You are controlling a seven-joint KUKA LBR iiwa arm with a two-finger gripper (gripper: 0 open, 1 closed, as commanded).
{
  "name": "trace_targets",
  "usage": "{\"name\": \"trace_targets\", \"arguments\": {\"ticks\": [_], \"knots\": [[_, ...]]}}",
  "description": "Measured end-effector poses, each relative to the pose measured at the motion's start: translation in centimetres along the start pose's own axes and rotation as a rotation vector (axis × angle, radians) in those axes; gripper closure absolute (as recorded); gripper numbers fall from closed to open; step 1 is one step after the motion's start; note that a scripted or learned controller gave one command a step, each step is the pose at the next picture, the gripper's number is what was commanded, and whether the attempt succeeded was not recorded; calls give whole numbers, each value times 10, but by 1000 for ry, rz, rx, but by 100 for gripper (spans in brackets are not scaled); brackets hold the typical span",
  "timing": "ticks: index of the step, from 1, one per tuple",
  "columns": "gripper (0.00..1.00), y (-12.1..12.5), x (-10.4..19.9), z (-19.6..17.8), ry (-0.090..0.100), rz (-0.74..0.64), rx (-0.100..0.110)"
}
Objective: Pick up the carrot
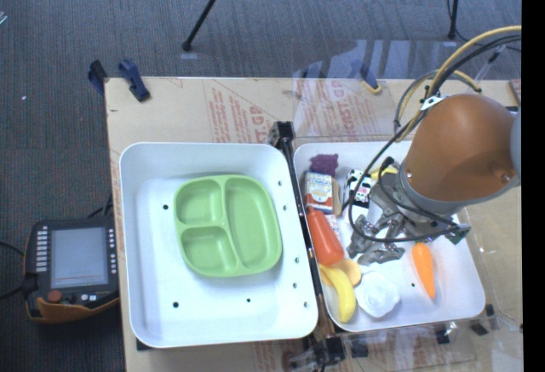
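Right bin [473,298]: carrot [424,270] lying near the right wall, just right of the hand [375,244]. Hand low over bin centre; finger state cannot be told. Banana [341,292], red pepper [324,236] at left. Left bin [140,191]: green plate [228,223].

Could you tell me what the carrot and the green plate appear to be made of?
The carrot looks like a moulded plastic toy: even orange, smooth, slightly glossy. The green plate also seems plastic: one uniform pale green, rounded moulded dividers, matte sheen. Neither material can be confirmed from the picture alone.
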State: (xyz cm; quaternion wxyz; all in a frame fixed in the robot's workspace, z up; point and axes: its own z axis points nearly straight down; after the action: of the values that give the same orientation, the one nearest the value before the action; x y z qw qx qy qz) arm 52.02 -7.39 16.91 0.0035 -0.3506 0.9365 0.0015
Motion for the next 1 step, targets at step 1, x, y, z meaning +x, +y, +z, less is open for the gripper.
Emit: {"name": "trace_targets", "arguments": {"ticks": [1], "knots": [[0,-1,3,2,4,4,-2]]}}
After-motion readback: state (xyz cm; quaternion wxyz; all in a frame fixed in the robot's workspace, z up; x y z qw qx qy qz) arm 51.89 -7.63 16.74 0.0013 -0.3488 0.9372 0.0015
